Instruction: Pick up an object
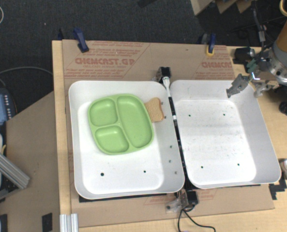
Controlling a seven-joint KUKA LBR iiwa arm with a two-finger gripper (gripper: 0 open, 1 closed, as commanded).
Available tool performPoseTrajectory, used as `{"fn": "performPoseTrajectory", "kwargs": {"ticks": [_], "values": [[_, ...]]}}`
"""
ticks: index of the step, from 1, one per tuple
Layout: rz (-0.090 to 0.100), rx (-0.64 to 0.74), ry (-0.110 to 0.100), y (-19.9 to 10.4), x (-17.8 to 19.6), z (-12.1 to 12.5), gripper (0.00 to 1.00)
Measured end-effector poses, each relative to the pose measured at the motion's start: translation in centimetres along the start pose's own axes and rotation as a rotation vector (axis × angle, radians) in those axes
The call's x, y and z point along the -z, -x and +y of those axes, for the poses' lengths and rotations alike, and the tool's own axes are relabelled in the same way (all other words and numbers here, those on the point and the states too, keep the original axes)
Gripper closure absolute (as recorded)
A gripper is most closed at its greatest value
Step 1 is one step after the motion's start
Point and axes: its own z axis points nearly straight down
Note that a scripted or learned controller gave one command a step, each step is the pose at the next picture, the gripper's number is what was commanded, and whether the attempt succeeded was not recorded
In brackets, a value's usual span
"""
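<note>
A: Landmark taken: green divided plate [120,124], three compartments, lying flat in the left white bin [85,178].

B: Noted. Anything beside the plate?

A: Tan, sponge-like block [155,109], touching the plate's upper right rim, resting on the bin floor. Tilted slightly. Between plate and the seam where the two bins meet.

B: And right of the plate?

A: Right white bin [220,153], just past that seam. Small dark specks on its floor, too small to identify.

B: Gripper position?

A: Gripper [240,85] well to the right of the plate, over the right bin's far upper corner, near the rim. Well apart from the tan block. Grey finger parts visible, pointing left toward the plate's side of the bench. Nothing seen between them. How far apart the jaws stand: cannot tell, too small and cluttered.

B: Beyond the plate, upward?

A: Brown board [133,57] with red lettering under both bins; blue clamp [80,40] on its top edge, up and left of the plate.
</note>
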Motion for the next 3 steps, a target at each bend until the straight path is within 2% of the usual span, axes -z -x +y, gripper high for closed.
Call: {"fn": "performPoseTrajectory", "kwargs": {"ticks": [1, 2, 3], "values": [[-0.007, 0.002, 0.022, 0.1, 21.9, 1.2, 0.0], [-0.006, -0.004, 0.013, 2.8, 29.8, -4.4, 0.0], [0.002, 0.005, -0.002, -3.7, 29.2, -8.3, 0.0]]}}
